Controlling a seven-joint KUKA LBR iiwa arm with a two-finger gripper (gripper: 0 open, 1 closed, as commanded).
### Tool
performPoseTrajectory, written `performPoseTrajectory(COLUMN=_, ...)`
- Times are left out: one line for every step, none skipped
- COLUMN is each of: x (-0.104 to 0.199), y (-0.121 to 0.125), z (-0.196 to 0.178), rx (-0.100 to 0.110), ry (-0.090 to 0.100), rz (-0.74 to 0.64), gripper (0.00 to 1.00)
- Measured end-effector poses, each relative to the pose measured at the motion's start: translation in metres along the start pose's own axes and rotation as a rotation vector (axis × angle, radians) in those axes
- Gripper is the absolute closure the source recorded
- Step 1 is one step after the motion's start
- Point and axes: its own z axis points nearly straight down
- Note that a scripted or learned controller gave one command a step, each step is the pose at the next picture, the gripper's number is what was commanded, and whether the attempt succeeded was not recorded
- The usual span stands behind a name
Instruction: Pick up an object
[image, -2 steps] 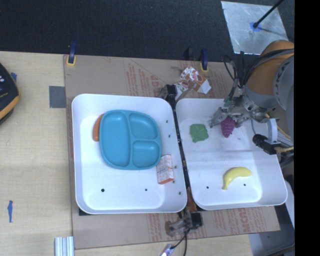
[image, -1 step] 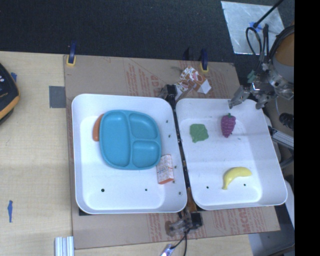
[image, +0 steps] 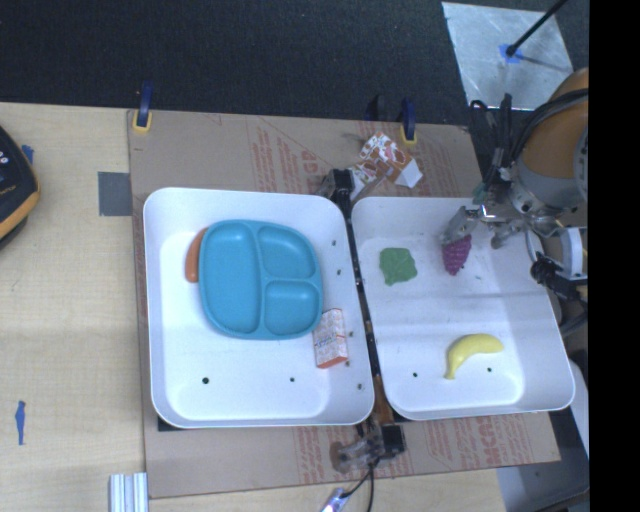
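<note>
The gripper (image: 470, 225) is over the far part of the right bin (image: 530, 345), and the bunch of grapes (image: 456, 254) is right under it, touching its tips. The leafy vegetable (image: 397, 265) lies near, to the gripper's left. The banana (image: 470, 353) lies well in front of the gripper. Far to its left, in the left bin (image: 170, 330), sits the divided plate (image: 260, 278). The hot dog (image: 192, 256) pokes out from under the plate's left edge. The small packet (image: 331, 338) touches the plate's near right corner.
</note>
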Motion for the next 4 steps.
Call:
performPoseTrajectory(x=0.037, y=-0.017, z=0.027, rx=-0.002, ry=0.0, rz=-0.003, gripper=0.0)
performPoseTrajectory(x=-0.013, y=0.001, z=-0.023, rx=-0.005, ry=0.0, rz=0.001, gripper=0.0)
performPoseTrajectory(x=0.017, y=0.001, z=0.013, rx=-0.002, ry=0.001, rz=-0.002, gripper=0.0)
performPoseTrajectory(x=0.01, y=0.001, z=0.026, rx=-0.001, ry=0.001, rz=-0.001, gripper=0.0)
